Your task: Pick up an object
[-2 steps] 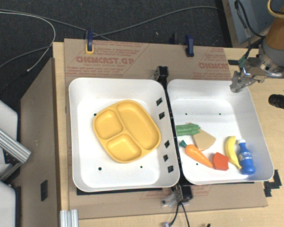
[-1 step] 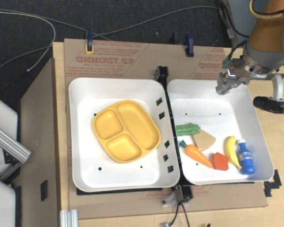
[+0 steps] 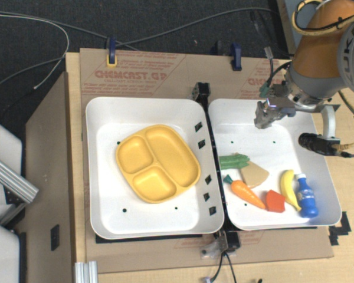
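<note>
- You are seeing the gripper (image 3: 264,120) hanging over the far part of the right bin (image 3: 318,217), well apart from the food; whether its fingers are open or closed, you cannot tell
- Toward that bin's near side are lying a green pickle (image 3: 234,161), a tan slice (image 3: 255,174), a carrot (image 3: 248,194), a red piece (image 3: 275,201), a banana (image 3: 289,188) and a blue bottle (image 3: 305,196)
- A yellow divided plate (image 3: 158,162) is sitting in the left bin (image 3: 100,158)

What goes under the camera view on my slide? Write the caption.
Gripper above the right bin, far from the toy food; yellow divided plate in the left bin.
</note>
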Robot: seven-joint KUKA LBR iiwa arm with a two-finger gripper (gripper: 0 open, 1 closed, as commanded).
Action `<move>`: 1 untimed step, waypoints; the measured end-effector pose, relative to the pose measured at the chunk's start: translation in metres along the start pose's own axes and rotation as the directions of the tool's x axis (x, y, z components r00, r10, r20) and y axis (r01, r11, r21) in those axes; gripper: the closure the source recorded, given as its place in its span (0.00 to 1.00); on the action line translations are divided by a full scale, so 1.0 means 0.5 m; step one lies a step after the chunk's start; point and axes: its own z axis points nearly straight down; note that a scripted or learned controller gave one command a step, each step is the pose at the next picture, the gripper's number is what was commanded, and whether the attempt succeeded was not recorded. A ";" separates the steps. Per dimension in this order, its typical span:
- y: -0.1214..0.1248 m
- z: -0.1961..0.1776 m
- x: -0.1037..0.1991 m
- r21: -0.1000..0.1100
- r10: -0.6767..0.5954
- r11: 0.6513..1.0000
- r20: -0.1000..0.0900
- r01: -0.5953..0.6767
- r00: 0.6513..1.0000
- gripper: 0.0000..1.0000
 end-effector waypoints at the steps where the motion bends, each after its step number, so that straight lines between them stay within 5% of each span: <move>1: -0.042 0.007 0.083 0.001 -0.001 1.000 0.000 0.001 1.000 1.00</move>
